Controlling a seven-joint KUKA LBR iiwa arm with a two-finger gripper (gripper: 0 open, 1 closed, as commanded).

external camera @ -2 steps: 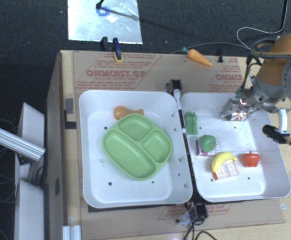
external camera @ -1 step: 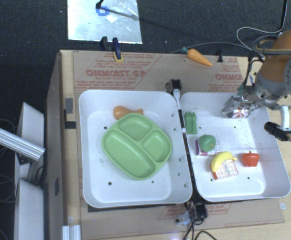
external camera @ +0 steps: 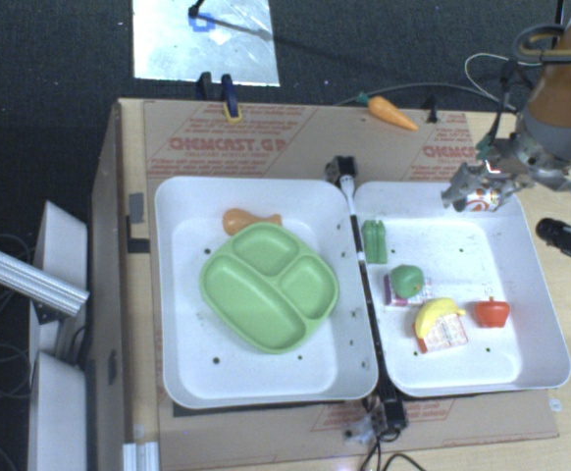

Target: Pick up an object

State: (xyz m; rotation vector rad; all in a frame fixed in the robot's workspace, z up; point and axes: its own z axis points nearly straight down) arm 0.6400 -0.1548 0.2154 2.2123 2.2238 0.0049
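The pincer [external camera: 474,192] is seen at the far right corner of the right bin [external camera: 536,263], hanging from the grey arm with its orange band. A small red-and-white object [external camera: 482,201] appears just beneath or between its tips, but whether it is gripped or merely lies there cannot be told, nor whether the pincer is open or closed. The other candidates lie nearer the camera and to the left of the pincer: a green block [external camera: 374,240] along the bin's left wall, its long axis running away from the camera; a green ball [external camera: 407,281] on a pink card; a banana [external camera: 437,315]; and a red pepper [external camera: 493,312], which sits almost straight toward the camera from the pincer and is judged the nearest free item. In the left bin [external camera: 187,263] rests a green divided plate [external camera: 269,286] with an orange piece [external camera: 241,221] at its far edge. A carrot [external camera: 392,113] lies on the bench [external camera: 266,140] outside the bins.
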